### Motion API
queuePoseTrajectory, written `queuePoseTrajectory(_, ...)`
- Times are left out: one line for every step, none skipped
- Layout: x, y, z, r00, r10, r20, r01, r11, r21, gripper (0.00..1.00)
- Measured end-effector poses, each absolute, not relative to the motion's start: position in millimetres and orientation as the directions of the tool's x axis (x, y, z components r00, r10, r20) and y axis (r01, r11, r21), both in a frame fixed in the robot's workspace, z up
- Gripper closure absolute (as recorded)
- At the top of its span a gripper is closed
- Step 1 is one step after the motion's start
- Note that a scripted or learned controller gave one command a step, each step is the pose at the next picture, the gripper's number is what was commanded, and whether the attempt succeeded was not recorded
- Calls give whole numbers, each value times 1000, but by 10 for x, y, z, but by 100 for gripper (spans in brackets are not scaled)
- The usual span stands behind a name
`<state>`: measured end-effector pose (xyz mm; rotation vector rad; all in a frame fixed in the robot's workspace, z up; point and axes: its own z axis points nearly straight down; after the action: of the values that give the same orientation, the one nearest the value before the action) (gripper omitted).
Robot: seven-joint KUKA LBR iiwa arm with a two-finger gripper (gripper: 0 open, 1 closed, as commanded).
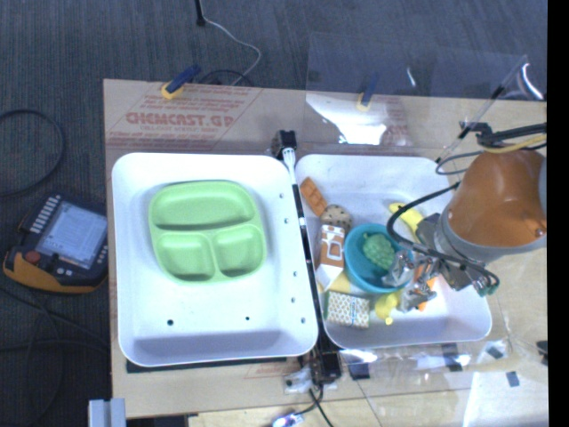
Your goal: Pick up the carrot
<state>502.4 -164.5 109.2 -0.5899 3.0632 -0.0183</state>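
My gripper [414, 281] is down in the right bin [462, 327], just right of a blue bowl [369, 258] that holds a green piece. A small orange thing [429, 293], which may be the carrot, shows right beside the gripper's tip, mostly hidden by it. I cannot tell whether it is held. Another orange, elongated piece [310, 195] lies against the right bin's left wall, well away from the gripper. The arm's orange band [494, 203] covers the bin's right side.
The left bin [133, 327] holds a green divided plate [208, 228]. In the right bin, a brown cookie-like piece [335, 214], an orange-and-white box [331, 245], a patterned packet [348, 309] and yellow pieces [386, 307] crowd around the bowl. A handheld pendant [59, 243] lies left of the bench.
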Motion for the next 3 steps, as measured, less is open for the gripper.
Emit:
queuePoseTrajectory(5324,-1971,950,-832,-555,-18,-555,832,-14,100)
queuePoseTrajectory(5283,-1841,2206,-900,-435,-14,-435,900,-12,100)
queuePoseTrajectory(5254,-1828,2138,-900,-435,-4,-435,900,0,0)
